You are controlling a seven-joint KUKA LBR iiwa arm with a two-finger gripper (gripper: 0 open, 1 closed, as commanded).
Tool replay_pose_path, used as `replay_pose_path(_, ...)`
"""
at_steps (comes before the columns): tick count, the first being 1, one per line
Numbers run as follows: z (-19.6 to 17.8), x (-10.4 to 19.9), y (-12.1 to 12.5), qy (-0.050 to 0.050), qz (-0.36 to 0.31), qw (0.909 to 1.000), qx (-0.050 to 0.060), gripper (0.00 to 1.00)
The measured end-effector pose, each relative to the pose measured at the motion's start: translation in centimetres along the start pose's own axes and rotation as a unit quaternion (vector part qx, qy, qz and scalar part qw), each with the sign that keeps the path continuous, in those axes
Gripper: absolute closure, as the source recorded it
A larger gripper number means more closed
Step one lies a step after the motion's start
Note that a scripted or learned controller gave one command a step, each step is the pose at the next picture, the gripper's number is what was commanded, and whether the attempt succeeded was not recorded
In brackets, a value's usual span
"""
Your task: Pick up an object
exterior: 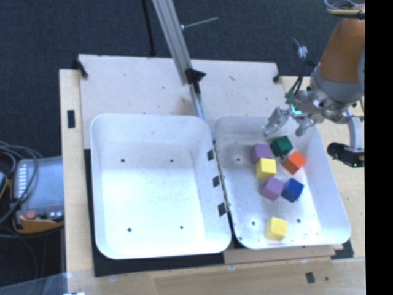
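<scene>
Hovering over the far end of the right bin (331, 189) with the gripper (287, 122) spread fairly wide and holding nothing, the two grey fingers (274, 123) splayed apart above the white floor. Sitting just below and toward the camera from there, a tight cluster of blocks: green block (282, 145) closest, almost under the fingertips, with purple block (262, 152), orange block (295, 161) and yellow block (266, 167) crowding it. Likely needing only a short drop down and slightly nearward, though risking the neighbours jamming between the fingers.
</scene>
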State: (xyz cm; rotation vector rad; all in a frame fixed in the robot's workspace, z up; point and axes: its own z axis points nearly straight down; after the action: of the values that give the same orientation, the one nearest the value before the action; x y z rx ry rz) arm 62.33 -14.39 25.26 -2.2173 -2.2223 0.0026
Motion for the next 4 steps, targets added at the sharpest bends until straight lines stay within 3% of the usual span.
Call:
replay_pose_path(1, -0.2, 0.0, 0.1, -0.001, 0.0, 1.0, -0.002, 0.0)
replay_pose_path(4, 15.2, 0.4, 1.2, -0.001, 0.001, 1.0, 0.001, 0.0)
